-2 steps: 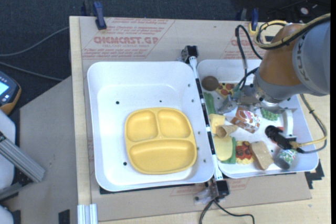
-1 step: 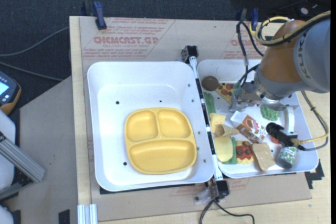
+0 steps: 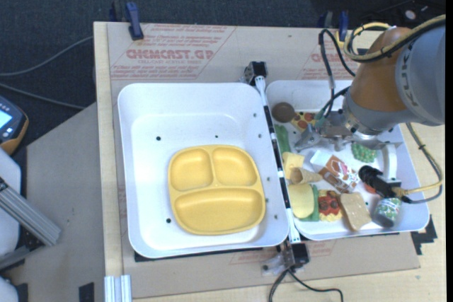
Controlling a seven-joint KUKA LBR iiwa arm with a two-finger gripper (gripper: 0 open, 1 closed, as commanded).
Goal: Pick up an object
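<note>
Red print reading "CHEMCAST GP" runs across the far left of the brown protective sheet (image 3: 170, 53) covering the bench, just beyond the left bin (image 3: 134, 152). Smaller red lines sit above and below that brand name, too fine to read. Part of the same red lettering repeats on the sheet at the far right, beside the right bin (image 3: 297, 90), where the arm (image 3: 396, 81) and cables cover most of it and no full word can be made out. Small wrappers among the items in the right bin carry colored markings that are too blurred to read.
</note>
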